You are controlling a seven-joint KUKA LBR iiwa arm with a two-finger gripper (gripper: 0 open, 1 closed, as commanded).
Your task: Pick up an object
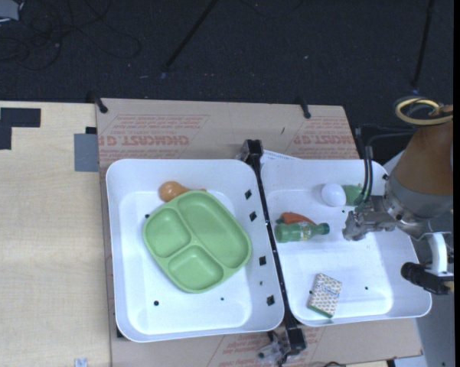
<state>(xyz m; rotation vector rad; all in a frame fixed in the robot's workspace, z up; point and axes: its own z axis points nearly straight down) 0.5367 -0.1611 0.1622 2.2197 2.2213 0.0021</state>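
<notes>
While the arm [429,170] is reaching in from the right, the contents of the two bins are sitting as follows.

Left bin [130,205]: a green divided tray [197,240] is lying at a slant across the middle, and an orange round item [171,190] is peeking out from behind its upper left edge, touching or nearly touching it.

Right bin [398,297]: a green bottle [300,231] is lying on its side near the centre divider, its long axis running roughly left to right. An orange-red item [294,218] is resting just above it, in contact or nearly so. A white ball [334,195] is sitting toward the upper middle. A small patterned packet [324,293] is lying flat near the lower edge, well apart from the rest.

Gripper [359,228]: it is hanging over the right half of the right bin. Whether it is parted or closed cannot be told at this slant, and nothing is visibly sitting in it.

Governing relation: the green bottle is lying directly to the left of the gripper, cap end pointing toward it, with bare bin floor between. The white ball is lying up and to the left, about as near. In my judgement the bottle is the likeliest target; a grasp across its short width would be calling for a sideways shift left and a descent, with the orange-red item risking a nudge.
</notes>
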